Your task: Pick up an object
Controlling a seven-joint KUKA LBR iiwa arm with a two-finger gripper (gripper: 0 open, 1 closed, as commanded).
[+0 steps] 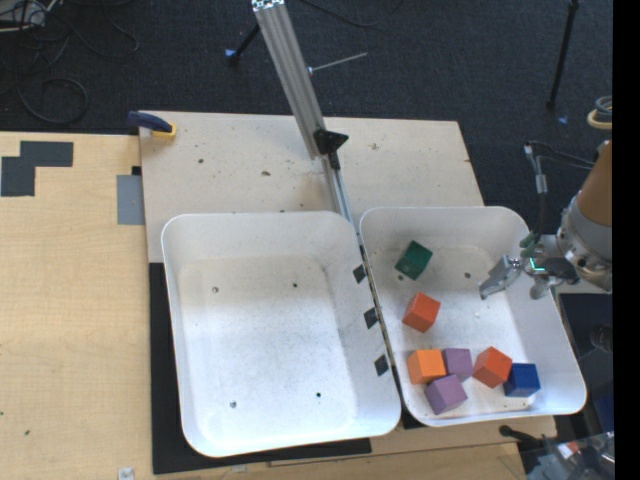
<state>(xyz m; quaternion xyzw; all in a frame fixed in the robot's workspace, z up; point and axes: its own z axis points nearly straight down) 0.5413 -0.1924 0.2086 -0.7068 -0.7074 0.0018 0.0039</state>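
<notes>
While the left bin (260, 338) lies bare of blocks on the counter (400, 163), every candidate for the pick sits in the right bin (470, 223). Nearest the divider and toward the far wall is a green cube (413, 260), standing alone. Below it, also on its own, is an orange-red cube (421, 311). Along the near wall the rest crowd together: an orange cube (427, 365) touching a light purple cube (458, 361), a second purple cube (445, 393) just in front of them, then a red-orange cube (491, 366) with a blue cube (521, 378) pressed against its right side. Further right, the pincer (510, 273) hangs over the bin's right half, near its right wall, with nothing between its fingers; they look spread apart, one pointing left toward the open floor of the bin.

To do this step well, I would choose one of the two isolated cubes, since the clustered ones leave little room for fingers to slip down beside them. The orange-red cube seems the closer. The approach should centre over it, turn the wrist so the fingers meet two flat faces, and descend fully before closing.
</notes>
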